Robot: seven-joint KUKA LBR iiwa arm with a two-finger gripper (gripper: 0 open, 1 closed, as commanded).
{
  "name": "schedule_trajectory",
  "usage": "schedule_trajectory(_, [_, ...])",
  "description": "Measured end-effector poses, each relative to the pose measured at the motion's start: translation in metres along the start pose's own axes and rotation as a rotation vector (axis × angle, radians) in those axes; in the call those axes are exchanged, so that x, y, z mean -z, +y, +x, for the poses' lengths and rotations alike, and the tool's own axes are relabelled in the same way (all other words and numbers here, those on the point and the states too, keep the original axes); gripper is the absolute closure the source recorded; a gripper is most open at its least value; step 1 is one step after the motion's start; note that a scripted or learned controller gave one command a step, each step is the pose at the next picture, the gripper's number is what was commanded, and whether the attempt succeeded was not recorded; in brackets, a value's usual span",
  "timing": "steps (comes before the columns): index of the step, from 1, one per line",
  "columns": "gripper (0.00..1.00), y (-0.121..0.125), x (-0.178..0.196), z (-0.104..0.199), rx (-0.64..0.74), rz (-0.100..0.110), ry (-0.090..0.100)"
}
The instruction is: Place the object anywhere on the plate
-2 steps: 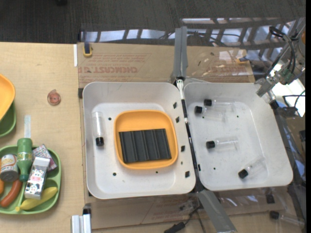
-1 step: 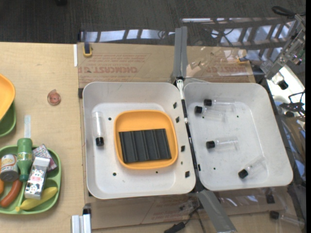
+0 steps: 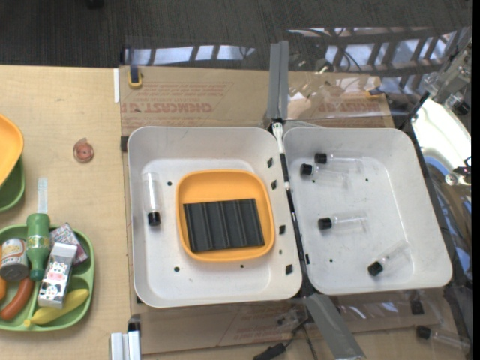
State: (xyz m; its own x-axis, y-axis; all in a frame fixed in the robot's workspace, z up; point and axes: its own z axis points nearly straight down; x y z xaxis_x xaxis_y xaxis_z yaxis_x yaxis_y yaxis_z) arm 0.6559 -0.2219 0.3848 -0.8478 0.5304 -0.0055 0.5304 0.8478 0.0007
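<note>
1. Orange plastic marks the plate (image 3: pixel 225 184), a rounded square dish in the middle of the left bin (image 3: pixel 142 276). A dark ribbed slab (image 3: pixel 225 225) covers most of its floor, leaving bare orange along the plate's upper edge and rim.
2. White bin floor runs all round the plate, widest along the lower edge and narrower on its left and right sides.
3. One clear vial (image 3: pixel 152 195) with a black cap lies lengthwise in the strip left of the plate, cap toward the bottom of the frame, near the plate's rim but not touching it.
4. Four more capped vials lie well apart in the right bin (image 3: pixel 420 268): two near its upper left (image 3: pixel 330 160) (image 3: pixel 309 170), one at centre (image 3: pixel 337 222) and one at lower right (image 3: pixel 382 263). Open floor lies between them.
5. No vial rests on the plate.
6. Their clear bodies nearly vanish against the white, so the black caps give their places better than their outlines do.
7. A pale rounded shape (image 3: pixel 442 133) at the right edge, cut off by the frame, may be part of the arm; the gripper's state cannot be told.
8. At the left edge, a green tray (image 3: pixel 79 306) of toy food and an orange dish (image 3: pixel 9 152) are both cut off.
</note>
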Motion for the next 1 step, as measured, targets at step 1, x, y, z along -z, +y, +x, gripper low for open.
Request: schedule_trajectory(1, [1.0, 0.0626, -0.1269, 0.0976, 0.435, -0.002, 0.005])
